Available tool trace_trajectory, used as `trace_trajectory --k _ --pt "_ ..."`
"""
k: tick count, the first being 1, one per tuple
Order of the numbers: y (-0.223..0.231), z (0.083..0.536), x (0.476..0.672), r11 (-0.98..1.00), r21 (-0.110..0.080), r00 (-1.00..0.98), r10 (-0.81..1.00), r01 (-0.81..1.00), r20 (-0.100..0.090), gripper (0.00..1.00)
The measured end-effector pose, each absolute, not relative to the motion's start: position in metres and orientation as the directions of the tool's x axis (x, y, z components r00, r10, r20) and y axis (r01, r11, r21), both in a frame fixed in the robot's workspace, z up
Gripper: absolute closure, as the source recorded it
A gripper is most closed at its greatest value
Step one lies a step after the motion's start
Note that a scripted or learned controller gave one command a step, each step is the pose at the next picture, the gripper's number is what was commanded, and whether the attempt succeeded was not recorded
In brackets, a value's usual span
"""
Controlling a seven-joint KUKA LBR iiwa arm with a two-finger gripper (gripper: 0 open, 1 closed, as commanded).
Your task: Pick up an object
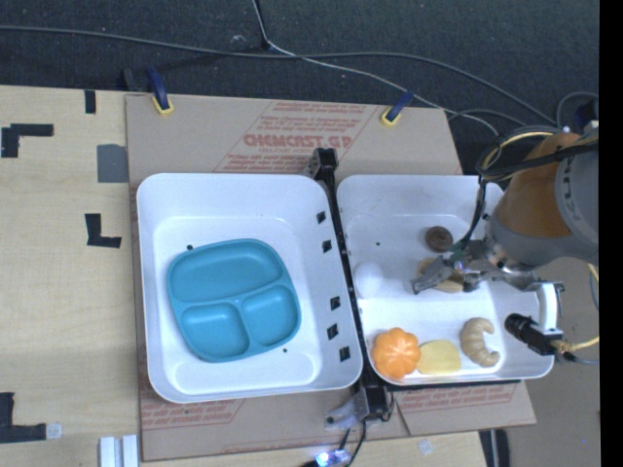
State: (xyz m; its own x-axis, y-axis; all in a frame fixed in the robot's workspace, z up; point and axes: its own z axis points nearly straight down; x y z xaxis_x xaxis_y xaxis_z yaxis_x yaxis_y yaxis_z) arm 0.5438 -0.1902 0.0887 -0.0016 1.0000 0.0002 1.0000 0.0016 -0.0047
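Metal end effector (pixel 433 278) low in rt bin (pixel 409 195), finger state unclear, round orange (pixel 394 352), curved croissant (pixel 479 341), blue 3-compartment tray (pixel 234 298)

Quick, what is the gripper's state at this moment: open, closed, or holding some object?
Gripper: low in the right bin, beside a small brown object; open, closed or holding cannot be told from this view.

An orange (pixel 395 353), a pale yellow block (pixel 439 358) and a croissant (pixel 479 341) line the right bin's (pixel 409 195) front edge; a brown cookie (pixel 439 237) lies near its middle.
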Motion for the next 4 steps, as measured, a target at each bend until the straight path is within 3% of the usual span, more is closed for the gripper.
trace_trajectory --k 1,4 --pt "-0.190 0.102 0.545 0.002 -0.003 -0.002 1.000 1.000 0.000 1.00" --pt "-0.196 0.256 0.547 0.002 0.005 -0.002 1.000 1.000 -0.003 1.00"
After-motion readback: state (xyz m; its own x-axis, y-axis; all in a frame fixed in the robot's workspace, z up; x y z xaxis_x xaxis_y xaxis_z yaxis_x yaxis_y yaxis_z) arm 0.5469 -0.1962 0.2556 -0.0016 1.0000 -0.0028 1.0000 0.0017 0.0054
